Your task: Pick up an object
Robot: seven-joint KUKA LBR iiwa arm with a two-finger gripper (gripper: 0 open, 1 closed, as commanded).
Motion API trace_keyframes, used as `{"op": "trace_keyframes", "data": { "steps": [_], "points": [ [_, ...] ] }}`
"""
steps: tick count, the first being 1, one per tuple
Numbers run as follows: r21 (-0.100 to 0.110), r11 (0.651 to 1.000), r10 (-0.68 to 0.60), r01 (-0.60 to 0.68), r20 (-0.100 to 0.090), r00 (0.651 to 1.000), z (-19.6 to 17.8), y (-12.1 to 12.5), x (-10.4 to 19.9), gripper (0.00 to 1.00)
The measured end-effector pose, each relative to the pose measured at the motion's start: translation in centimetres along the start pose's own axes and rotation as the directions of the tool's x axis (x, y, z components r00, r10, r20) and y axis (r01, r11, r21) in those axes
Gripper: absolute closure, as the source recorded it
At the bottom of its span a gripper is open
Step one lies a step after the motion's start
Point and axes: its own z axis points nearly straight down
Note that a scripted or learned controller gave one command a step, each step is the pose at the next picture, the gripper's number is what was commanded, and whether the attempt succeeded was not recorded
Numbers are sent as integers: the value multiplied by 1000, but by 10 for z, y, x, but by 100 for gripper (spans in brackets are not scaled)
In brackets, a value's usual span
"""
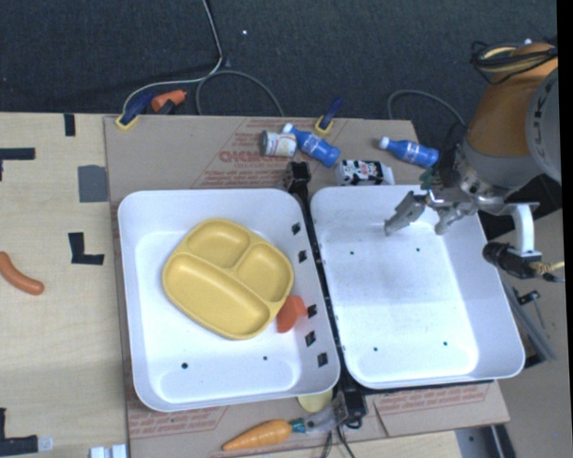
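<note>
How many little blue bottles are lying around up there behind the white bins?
2. One blue bottle lies on the cardboard behind the gap between the bins; the other blue bottle lies behind the right bin, near the arm. More may be hidden under the arm.

You have a wooden bench (42,213) under a cardboard sheet (218,151); two white bins (139,304) sit on it, bottles (316,145) behind, a carrot (256,435) in front.

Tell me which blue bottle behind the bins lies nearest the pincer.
The small blue bottle beyond the right bin's far edge, nearest the pincer; the other bottle lies further left.
</note>
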Motion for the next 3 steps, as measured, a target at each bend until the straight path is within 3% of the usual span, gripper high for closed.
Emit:
{"op": "trace_keyframes", "data": {
  "steps": [1,2,3],
  "points": [
    [9,1000,-1,1,-3,1000,86,-38,43,0],
    [-10,1000,-7,7,0,1000,11,15,96,0],
    [-1,1000,-1,1,0,1000,15,11,92,0]
  ]
}}
